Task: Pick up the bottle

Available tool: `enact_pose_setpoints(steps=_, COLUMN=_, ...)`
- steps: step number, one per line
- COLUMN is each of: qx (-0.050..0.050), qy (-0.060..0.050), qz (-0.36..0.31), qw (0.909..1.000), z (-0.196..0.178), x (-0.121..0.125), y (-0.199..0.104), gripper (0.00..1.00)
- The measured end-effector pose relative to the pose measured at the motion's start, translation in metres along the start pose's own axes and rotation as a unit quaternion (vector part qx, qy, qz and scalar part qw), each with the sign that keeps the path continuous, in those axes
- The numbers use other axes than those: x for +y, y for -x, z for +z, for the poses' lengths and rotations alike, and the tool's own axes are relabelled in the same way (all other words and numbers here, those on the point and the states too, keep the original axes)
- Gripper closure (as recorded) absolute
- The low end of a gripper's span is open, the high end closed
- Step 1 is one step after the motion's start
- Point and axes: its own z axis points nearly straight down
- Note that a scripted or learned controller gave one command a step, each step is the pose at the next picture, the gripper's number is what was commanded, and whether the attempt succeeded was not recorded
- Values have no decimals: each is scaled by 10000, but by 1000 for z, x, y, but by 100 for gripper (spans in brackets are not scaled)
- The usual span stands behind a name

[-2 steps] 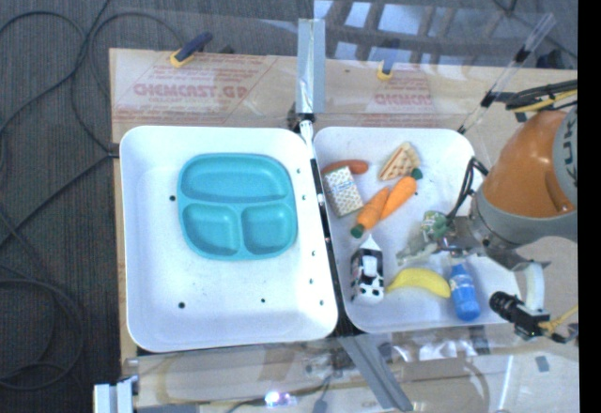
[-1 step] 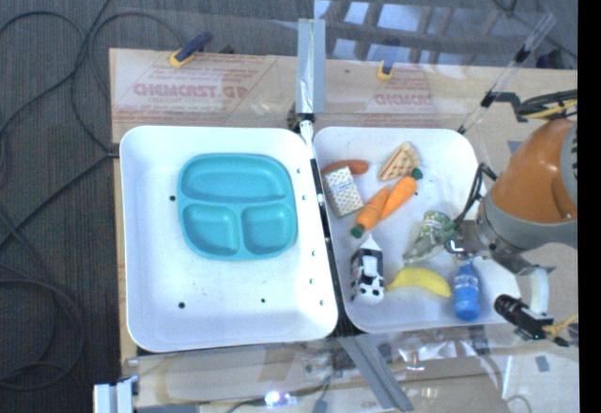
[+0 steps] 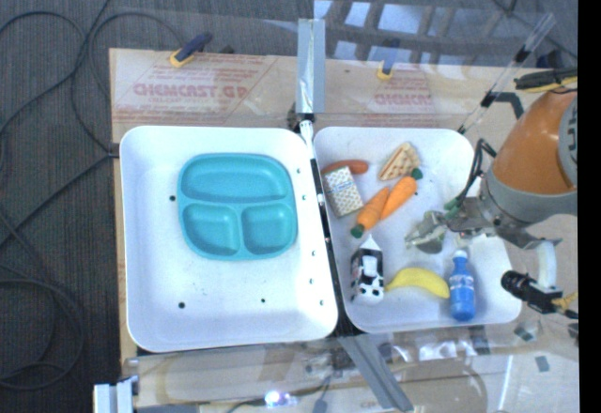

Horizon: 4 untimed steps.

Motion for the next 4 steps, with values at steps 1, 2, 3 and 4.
enact_pose_setpoints(steps=1, qx=60, qy=87, qz=105, qw=9999, z=41, x=-23, y=26, gripper=0)
enact_pose_setpoints(steps=2, qx=-6, qy=4, qz=-32, qw=10000, z=-13, x=8, y=39, gripper=0)
enact_pose_setpoints(steps=3, qx=45, qy=53, qz=-1085, qw=9941, z=43, x=-24, y=30, gripper=0)
enact_pose_setpoints(steps=4, qx=24, qy=56, qz=-1399, qw=9901, z=42, x=-26, y=31, gripper=0)
